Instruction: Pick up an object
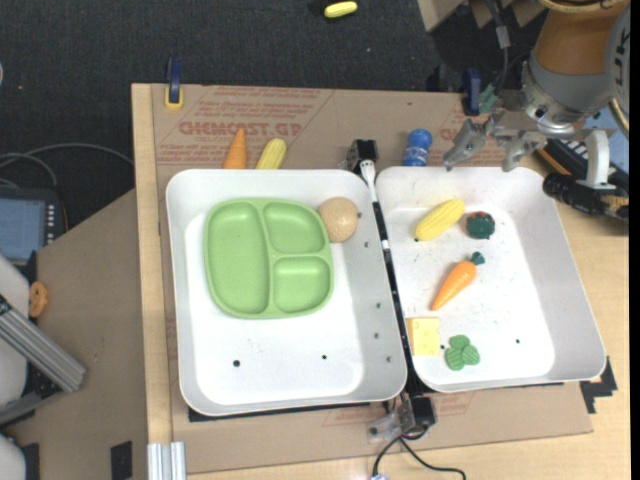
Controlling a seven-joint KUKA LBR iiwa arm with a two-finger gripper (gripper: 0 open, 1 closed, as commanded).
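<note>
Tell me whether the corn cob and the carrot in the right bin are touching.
Apart. The camera view shows bare white bin floor between the corn cob and the carrot, which lies below it in the right bin.

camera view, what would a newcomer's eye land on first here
The green divided plate fills much of the left bin, with a tan ball at its upper right corner. In the right bin lie a corn cob and a carrot. The gripper hangs open over that bin's far edge.

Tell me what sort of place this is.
Probably a robotics lab bench for grasping trials: a gripper hangs over two white bins, toy food such as a carrot lies inside, cables trail around.
</note>
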